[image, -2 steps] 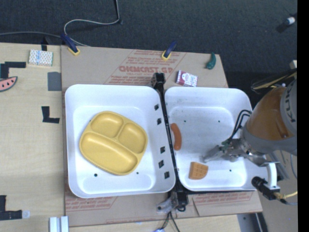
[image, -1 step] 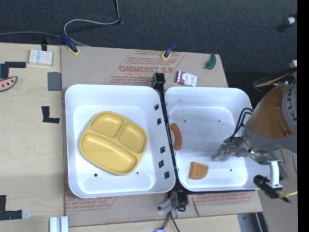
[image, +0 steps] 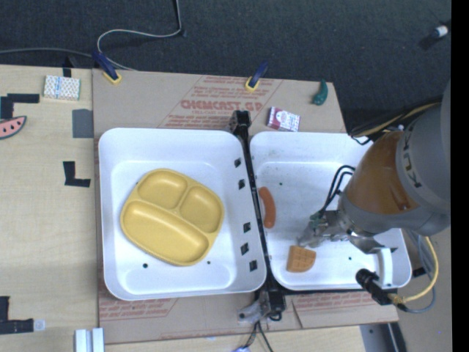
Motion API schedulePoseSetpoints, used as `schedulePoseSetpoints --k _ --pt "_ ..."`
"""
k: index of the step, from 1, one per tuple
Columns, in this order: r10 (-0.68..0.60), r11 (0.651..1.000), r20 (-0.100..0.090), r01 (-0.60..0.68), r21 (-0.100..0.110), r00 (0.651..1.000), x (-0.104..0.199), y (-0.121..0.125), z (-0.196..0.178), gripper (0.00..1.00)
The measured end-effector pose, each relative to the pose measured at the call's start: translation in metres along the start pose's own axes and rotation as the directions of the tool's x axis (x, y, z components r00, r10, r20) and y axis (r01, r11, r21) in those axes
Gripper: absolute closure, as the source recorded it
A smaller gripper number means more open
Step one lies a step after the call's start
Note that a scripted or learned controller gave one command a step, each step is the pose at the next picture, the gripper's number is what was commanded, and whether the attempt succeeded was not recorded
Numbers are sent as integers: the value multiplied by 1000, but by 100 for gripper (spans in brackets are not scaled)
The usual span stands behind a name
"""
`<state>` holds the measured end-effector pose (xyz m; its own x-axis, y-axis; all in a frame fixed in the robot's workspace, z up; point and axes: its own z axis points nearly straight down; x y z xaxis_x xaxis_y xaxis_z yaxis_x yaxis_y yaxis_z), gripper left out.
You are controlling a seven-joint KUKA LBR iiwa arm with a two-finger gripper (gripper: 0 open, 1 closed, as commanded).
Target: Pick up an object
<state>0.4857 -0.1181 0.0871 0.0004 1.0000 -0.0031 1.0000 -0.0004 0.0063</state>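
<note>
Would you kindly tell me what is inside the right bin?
A sausage by the right bin's left wall and a waffle piece. The arm covers its right part.

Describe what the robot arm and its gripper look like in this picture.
The arm is bulky and rounded, with a grey shell and a wide orange band above the wrist. A thin black cable loops along its side toward the gripper, a small dark metal piece with greyish parts at the tip. A yellow cable curls beneath the arm near a black connector.
</note>
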Motion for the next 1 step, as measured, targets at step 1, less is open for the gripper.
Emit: schedulePoseSetpoints --k 1 --pt "-3 1000 -5 3 2 1000 2 0 1 0"
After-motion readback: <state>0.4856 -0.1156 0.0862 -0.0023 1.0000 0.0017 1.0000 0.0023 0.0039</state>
